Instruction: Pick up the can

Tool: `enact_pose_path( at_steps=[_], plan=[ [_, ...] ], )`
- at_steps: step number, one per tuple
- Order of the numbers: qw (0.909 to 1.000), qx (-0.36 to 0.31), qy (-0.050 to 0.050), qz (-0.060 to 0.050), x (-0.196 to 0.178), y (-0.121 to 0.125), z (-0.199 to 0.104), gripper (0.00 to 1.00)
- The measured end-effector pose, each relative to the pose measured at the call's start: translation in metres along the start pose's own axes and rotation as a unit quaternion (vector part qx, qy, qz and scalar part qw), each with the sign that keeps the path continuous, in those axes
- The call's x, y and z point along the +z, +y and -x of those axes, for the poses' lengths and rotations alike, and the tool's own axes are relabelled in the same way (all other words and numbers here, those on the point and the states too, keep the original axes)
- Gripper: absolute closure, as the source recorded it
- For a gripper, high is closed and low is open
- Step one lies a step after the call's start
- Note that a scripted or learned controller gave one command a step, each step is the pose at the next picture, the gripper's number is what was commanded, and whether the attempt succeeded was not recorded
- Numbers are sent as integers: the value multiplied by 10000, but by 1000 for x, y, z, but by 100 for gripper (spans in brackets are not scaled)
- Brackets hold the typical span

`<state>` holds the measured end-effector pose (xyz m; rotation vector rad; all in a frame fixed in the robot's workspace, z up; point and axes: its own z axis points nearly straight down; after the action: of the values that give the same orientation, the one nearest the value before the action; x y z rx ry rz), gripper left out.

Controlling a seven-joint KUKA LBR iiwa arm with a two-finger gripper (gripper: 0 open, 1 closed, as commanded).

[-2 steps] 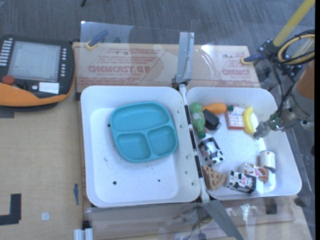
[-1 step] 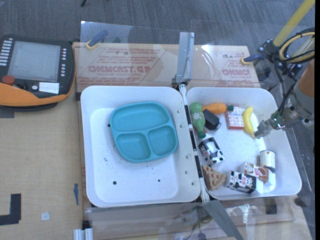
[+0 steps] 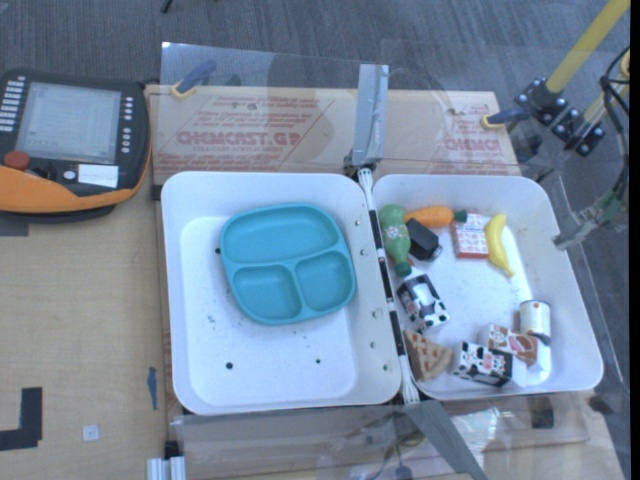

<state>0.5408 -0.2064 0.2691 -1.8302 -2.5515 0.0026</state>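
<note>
The can (image 3: 535,319) is a small white cylinder with a yellowish end. It rests near the right wall of the right bin (image 3: 575,268), toward the front. Just in front of it and to its left are a red and white patterned packet (image 3: 514,345) and a black and white cow-print carton (image 3: 484,364).
The right bin also holds a banana (image 3: 498,244), a red and white box (image 3: 469,236), a carrot (image 3: 432,215), a green bottle (image 3: 395,236), a black block (image 3: 423,240), another cow-print carton (image 3: 424,301) and a pizza slice (image 3: 428,357). A teal divided plate (image 3: 288,263) lies in the left bin (image 3: 200,358). An orange teach pendant (image 3: 70,143) sits far left.
</note>
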Motion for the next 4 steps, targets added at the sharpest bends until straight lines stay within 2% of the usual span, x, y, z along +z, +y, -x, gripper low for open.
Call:
enact_pose_path(
  at_steps=[1, 2, 3, 4],
  plan=[
    [9992, 394, 1, -5, -62, 48, 5, 100],
    [9990, 442, -3, -1, -133, 86, 45, 100],
    [9970, 778, -6, 3, -163, 149, -44, 100],
    [9968, 803, 10, -21, -22, 42, -67, 100]
  ],
)
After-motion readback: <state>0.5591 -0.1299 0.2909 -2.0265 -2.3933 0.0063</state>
